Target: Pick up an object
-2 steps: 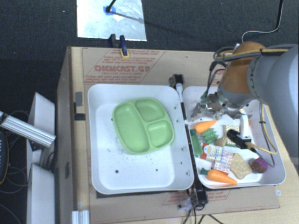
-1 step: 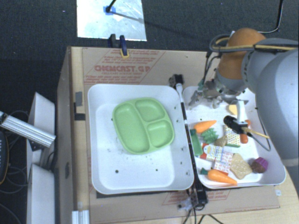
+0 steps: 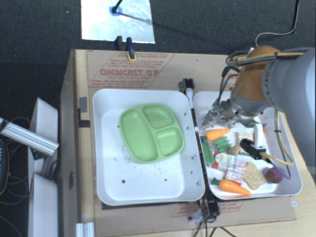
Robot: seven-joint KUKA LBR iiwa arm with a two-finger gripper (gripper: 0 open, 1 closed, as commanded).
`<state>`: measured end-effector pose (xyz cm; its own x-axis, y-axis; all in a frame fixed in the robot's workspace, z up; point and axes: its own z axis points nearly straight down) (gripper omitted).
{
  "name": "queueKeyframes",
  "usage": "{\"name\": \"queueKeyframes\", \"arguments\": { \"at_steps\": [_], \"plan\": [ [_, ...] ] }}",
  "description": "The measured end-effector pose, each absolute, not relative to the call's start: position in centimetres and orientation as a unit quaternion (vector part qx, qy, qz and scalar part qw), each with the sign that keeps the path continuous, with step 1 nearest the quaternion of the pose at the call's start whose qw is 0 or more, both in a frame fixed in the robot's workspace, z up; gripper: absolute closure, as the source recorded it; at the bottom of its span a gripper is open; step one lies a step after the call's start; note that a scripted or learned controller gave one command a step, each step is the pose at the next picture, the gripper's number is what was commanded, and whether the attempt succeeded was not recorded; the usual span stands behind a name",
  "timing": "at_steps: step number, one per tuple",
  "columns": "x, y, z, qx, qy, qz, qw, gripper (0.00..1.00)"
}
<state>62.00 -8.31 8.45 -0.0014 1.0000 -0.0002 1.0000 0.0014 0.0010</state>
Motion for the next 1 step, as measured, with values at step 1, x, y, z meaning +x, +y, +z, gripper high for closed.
{"name": "queueKeyframes", "arguments": {
  "at_steps": [1],
  "plan": [
    [66.94,-9.67,8.53,0.706,0.708,0.0011,0.002,0.00]
  ]
}}
